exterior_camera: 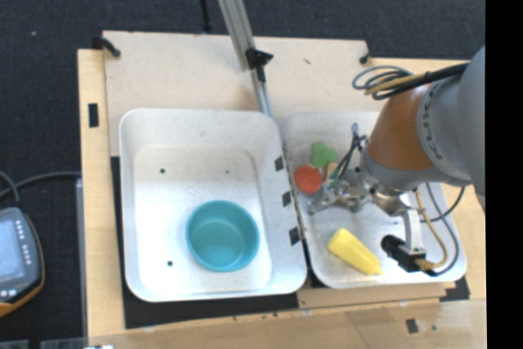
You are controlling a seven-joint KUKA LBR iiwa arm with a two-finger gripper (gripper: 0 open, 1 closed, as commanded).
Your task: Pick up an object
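The right bin [327, 278] holds a red round object [308, 179], a green object [324, 153] just behind it, and a yellow wedge-shaped object [354, 250] near the front. My gripper [337, 194] hangs low in this bin, just right of the red object and above the yellow one. Its metal parts blur together, so the finger state is unclear. A small tan piece [333, 171] shows between the green object and the gripper. The grey arm with its orange band [400, 135] covers the bin's right half.
The left bin [147, 135] holds a teal bowl [222, 235] at its front middle. A slanted metal pole [233, 4] rises behind the bins. Black cables [384, 79] loop off the arm. A handheld pendant [16, 249] lies at the far left.
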